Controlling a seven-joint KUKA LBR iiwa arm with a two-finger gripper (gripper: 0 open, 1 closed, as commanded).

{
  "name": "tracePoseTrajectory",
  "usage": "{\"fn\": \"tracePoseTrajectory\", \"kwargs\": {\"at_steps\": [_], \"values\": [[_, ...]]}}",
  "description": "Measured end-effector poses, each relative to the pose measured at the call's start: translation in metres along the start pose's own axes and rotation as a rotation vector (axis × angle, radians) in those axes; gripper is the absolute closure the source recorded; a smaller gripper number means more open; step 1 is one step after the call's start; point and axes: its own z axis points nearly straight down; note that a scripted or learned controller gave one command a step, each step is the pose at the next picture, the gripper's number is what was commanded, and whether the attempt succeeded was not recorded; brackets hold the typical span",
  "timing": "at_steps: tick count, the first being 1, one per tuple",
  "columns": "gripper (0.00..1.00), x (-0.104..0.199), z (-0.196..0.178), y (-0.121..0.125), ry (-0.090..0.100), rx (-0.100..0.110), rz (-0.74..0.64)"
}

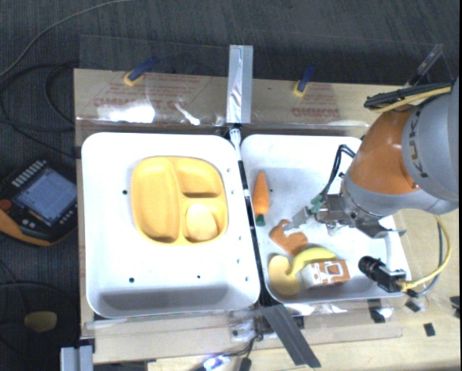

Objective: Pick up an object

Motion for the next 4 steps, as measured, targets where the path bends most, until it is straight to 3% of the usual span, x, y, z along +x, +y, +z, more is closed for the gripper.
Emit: {"fn": "tracePoseTrajectory", "kwargs": {"at_steps": [1,2,3,4], "values": [[0.0,0.0,0.0,0.0,0.0,0.0,0.0],[0.0,0.015,0.036,-0.029,-0.008,-0.016,-0.117],[0.0,0.008,0.037,0.051,-0.004,-0.012,0.344],[1.0,0.008,0.027,0.052,-0.007,-0.012,0.343]]}}
